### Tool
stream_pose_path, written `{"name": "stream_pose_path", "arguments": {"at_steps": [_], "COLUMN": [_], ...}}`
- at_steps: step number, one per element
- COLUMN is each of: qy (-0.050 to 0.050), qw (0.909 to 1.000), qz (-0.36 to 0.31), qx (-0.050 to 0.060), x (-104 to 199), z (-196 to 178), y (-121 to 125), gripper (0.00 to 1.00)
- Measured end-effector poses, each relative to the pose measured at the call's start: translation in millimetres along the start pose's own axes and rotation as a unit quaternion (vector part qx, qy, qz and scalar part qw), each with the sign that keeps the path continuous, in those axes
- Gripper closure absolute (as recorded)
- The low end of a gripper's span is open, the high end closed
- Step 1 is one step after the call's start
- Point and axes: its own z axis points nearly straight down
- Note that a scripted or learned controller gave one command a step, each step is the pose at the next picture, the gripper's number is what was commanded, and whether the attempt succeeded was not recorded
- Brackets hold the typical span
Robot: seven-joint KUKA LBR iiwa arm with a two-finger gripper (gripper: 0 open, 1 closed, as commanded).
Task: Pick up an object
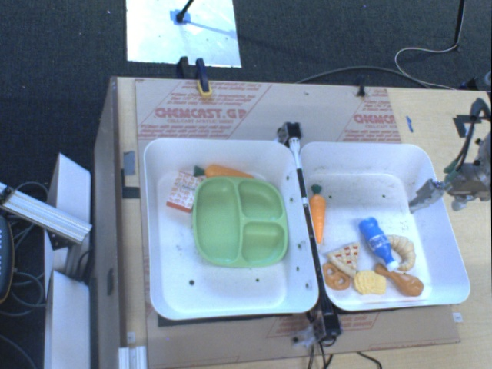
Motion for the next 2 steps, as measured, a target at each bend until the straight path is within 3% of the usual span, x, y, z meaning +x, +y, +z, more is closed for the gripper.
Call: {"name": "stream_pose_path", "arguments": {"at_steps": [1, 2], "qy": [0.001, 0.000], "qw": [1.0000, 1.0000], "qz": [0.000, 0.000], "qx": [0.001, -0.006], "x": [49.6, 49.4], "z": [101.6, 156.0], "y": [-9.3, -1.0], "gripper": [0.00, 0.00]}}
